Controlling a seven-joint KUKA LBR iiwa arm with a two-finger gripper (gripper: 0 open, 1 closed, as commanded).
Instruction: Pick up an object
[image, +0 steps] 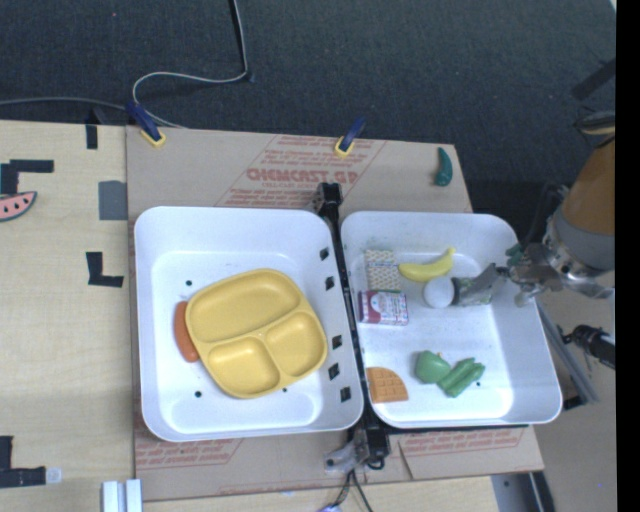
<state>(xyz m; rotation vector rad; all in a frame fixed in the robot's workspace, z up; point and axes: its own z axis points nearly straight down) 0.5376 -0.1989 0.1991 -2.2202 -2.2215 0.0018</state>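
Right bin (520, 390) as landmark: 1 banana (428, 266), 1 white ball (438, 293), 2 small cartons (383, 288), 1 waffle (386, 385), 1 green toy (450, 372). Left bin: 1 yellow divided tray (258, 330). Gripper (476, 287) touches the ball's right side; finger spread not discernible. Arm reaches low across the bin's right rim.

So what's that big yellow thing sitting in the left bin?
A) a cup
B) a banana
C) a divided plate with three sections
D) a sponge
C: the yellow divided plate lies in the left bin, showing three compartments; the banana is in the right bin.
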